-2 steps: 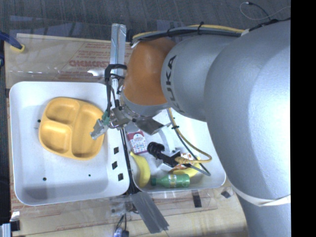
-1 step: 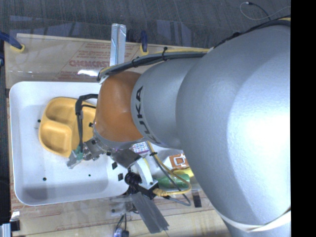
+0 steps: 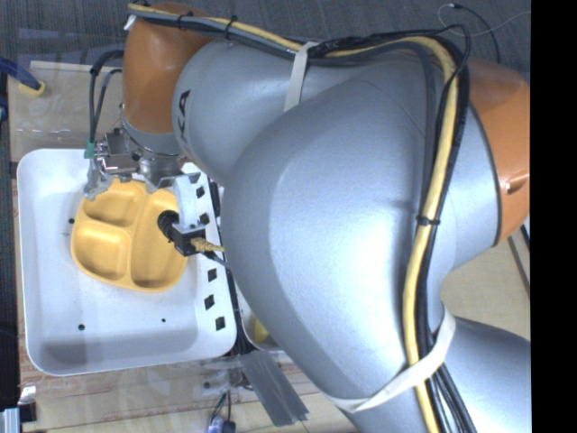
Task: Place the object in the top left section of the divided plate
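Hand point(image 3: 115, 171) at yellow divided plate's point(image 3: 122, 242) far edge, grip state unreadable; arm point(image 3: 343, 224) covers right bin.

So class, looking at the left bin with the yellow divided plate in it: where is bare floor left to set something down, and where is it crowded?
Bare floor lies along the left bin's near edge below the yellow divided plate, and in a narrow strip along its left wall. It is crowded at the plate's top and right, where the arm and gripper hang over it.
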You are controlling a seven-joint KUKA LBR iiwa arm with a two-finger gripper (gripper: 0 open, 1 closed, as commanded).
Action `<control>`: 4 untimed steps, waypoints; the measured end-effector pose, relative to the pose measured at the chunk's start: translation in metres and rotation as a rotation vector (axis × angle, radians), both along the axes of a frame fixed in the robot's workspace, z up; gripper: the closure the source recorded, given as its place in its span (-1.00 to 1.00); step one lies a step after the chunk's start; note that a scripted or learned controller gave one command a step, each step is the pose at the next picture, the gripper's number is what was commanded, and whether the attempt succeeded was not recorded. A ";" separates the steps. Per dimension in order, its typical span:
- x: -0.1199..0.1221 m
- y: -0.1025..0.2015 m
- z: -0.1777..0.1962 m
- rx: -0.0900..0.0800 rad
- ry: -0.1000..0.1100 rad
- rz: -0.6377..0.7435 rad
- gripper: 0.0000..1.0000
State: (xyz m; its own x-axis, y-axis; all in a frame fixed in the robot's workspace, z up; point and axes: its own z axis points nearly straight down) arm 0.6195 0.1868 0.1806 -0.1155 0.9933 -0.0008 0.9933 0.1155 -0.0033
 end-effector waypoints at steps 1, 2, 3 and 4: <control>-0.047 0.017 -0.071 0.003 -0.015 -0.123 -1.00; -0.065 -0.007 -0.068 -0.002 0.003 -0.147 -1.00; -0.124 -0.041 -0.082 0.004 -0.028 0.149 -1.00; -0.083 -0.013 0.043 0.001 -0.001 0.270 -1.00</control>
State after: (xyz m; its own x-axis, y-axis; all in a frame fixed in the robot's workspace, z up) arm 0.5370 0.1735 0.2238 -0.3765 0.9264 0.0002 0.9264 0.3765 -0.0024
